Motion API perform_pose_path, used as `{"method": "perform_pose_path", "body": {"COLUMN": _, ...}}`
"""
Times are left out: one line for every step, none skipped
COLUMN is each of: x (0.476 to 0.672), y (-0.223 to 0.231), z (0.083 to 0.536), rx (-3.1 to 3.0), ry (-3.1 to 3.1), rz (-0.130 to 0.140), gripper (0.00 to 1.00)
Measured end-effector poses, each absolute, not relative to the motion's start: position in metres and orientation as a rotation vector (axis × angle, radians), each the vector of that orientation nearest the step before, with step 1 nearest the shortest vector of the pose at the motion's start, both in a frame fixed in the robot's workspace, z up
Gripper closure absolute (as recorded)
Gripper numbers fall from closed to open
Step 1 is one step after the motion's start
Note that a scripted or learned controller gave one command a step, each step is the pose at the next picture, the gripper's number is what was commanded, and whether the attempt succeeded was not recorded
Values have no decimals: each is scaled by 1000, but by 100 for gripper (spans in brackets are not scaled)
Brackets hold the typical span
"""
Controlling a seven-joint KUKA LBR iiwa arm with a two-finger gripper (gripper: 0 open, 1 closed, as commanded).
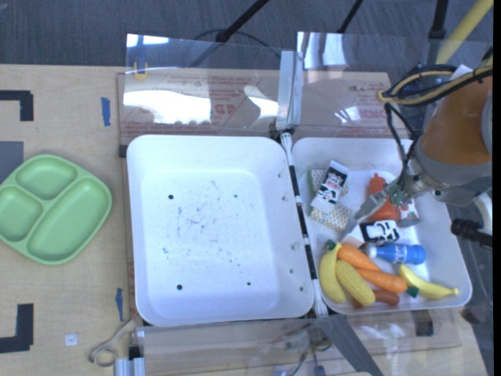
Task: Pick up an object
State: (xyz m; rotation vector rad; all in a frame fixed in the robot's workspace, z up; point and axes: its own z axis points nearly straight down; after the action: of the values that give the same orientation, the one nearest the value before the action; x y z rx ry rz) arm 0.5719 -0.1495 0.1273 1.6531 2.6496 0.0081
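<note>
— Two white bins sit side by side on the bench; which one has the goods?

— The right bin (458,245). Taking the corn cob (354,283) at its near edge as the landmark: a yellow banana (329,275) lies touching the cob on its left, and a carrot (374,269) lies across just behind and to the right of it. Further right of the cob is a second, smaller banana (427,285), and behind that a blue and white bottle (397,252) on its side.

— And toward the back?

— Behind the cob, a small black and white item (381,230), then a white carton (329,193) with dark markings, tilted over a patterned packet. Right of the carton is an orange-red object (380,193).

— Where is the gripper (374,211)?

— Above the right bin, behind and slightly right of the cob, close over the orange-red object and the black and white item. The grey arm with its orange band (462,131) reaches in from the right.

— Fingers apart or together?

— I cannot tell; they are too small and cluttered to read, and nothing is clearly held.

— The left bin (156,163)?

— Well left of the cob. Further left, a green divided plate (51,207) rests on the bench.
</note>
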Motion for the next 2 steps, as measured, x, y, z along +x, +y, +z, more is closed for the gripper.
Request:
{"method": "perform_pose_path", "body": {"x": 572, "y": -150, "z": 127, "rx": 1653, "ry": 2650, "rz": 8, "gripper": 0}}
{"method": "perform_pose_path", "body": {"x": 573, "y": -150, "z": 138, "rx": 1652, "ry": 2646, "rz": 11, "gripper": 100}}
